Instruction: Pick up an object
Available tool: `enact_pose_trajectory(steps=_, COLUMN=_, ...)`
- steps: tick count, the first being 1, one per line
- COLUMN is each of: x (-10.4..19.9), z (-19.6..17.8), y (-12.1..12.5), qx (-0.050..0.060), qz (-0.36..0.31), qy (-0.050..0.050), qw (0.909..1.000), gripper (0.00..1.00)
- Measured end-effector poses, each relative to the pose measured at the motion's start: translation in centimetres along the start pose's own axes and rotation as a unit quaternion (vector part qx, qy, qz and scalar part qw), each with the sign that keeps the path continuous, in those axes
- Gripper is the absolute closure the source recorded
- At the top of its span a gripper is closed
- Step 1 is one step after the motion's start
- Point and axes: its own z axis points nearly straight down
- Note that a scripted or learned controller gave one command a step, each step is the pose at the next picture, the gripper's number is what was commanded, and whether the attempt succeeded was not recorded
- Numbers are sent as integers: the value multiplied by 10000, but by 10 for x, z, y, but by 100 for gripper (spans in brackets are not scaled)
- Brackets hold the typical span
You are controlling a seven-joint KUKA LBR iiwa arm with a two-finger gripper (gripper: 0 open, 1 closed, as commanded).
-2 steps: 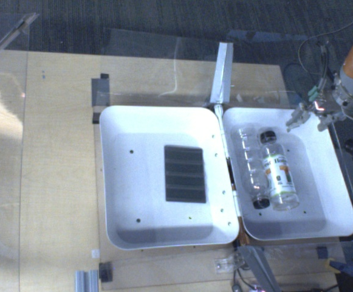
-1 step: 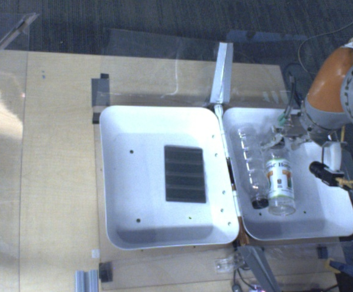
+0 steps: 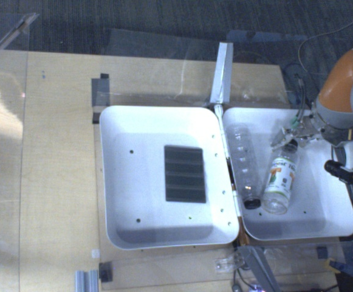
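two white bins (image 3: 164, 117), two bottles (image 3: 279, 184) (one clear), one black pad (image 3: 185, 173).

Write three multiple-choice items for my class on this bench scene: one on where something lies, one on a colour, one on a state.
1. Where does the dark ridged pad lie?
A. In the left bin
B. In the right bin
C. On the bare bench

2. What colour is the cap of the clear bottle?
A. White
B. Black
C. Orange

3. How does the labelled can sit?
A. Upright
B. On its side
C. Stacked on the pad

Answers:
1 A, the pad rests mid-floor of the left bin.
2 B, a black cap closes the bottle's near end.
3 B, the can stretches lengthwise along the floor of the right bin, beside the bottle.
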Motion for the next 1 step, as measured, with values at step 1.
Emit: enact_pose_trajectory(steps=1, x=0, z=-13, y=3, qx=-34, qz=-19, qy=-16, qw=10000, gripper=100)
